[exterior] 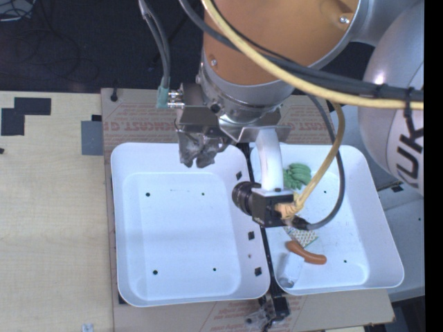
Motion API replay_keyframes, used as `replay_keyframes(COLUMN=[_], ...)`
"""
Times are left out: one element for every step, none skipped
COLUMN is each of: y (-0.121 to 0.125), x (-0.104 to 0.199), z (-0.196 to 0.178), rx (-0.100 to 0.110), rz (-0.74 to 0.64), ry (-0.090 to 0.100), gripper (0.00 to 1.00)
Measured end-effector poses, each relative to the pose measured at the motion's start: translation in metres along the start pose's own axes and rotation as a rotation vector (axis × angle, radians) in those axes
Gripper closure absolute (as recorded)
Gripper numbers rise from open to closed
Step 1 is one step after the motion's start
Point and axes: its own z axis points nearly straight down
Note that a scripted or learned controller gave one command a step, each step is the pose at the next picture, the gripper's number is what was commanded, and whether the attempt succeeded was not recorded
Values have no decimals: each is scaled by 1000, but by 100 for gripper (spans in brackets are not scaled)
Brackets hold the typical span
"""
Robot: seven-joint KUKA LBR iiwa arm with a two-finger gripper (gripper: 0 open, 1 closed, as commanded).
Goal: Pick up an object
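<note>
My gripper (199,156) hangs over the far rim of the left bin (131,185), near the divide between the two bins. Its dark fingers (188,155) look shut, with nothing visible between them. The right bin (367,206) holds the loose objects. A green leafy-looking item (300,175) lies near its far side. An orange sausage-shaped piece (307,255) lies toward the front, with a small speckled piece (306,238) just behind it. A pale, see-through item (289,275) rests at the front left corner. All of them lie well to the right of the gripper.
The arm's big orange and grey body fills the top and right of the view and hides part of the right bin's far side. A yellow cable loops down over the right bin. The pale bench (48,220) stretches to the left.
</note>
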Motion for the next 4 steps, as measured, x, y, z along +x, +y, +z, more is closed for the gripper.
replay_keyframes(y=[27,27,26,26], x=[-7,-7,-5,-4], z=[-30,-39,-48,-57], rx=[-8,-3,2,5], rz=[4,1,-4,-9], ry=[2,0,-2,-3], gripper=[100,100,100,100])
